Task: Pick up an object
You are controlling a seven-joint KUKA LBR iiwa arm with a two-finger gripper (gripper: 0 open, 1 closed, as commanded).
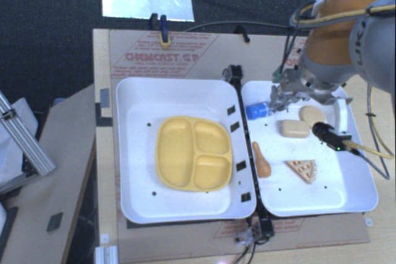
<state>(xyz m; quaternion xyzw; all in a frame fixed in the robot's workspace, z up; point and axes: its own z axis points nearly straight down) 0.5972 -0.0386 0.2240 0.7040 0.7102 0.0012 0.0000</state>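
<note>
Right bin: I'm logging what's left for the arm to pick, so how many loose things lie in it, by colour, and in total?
Blue: 1, the blue cylinder
Cream: 2, the cream block and the cream oval piece
Orange: 2, the orange spoon-shaped piece and the pizza slice
Total: 5

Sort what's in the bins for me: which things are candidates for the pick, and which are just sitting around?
Pick candidates, right bin:
blue cylinder by the gripper
two beige blocks
orange spoon-like piece
pizza slice toy

Lying about:
yellow divided plate, left bin
clamp
</note>
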